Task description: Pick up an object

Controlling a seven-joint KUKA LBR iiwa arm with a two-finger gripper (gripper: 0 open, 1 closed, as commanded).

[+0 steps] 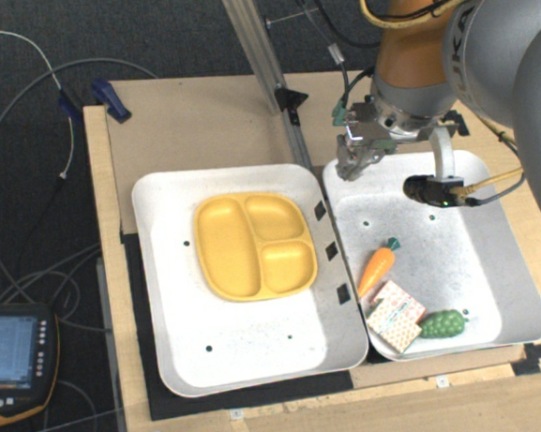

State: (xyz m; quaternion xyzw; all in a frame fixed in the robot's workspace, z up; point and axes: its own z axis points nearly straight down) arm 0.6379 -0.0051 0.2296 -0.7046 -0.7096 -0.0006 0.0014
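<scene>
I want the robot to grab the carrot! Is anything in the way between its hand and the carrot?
No. In the camera view, bare white bin floor stretches between the hand and the carrot. The little box and green toy lie beyond the carrot.

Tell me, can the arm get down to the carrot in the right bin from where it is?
Probably yes. The carrot lies open from above in the right bin, apart from the patterned box, and the gripper hangs over that bin's far corner.

arm point(481, 41) cut off top/right edge; tablet point(10, 360) cropped at left; jaws too small to read.
</scene>
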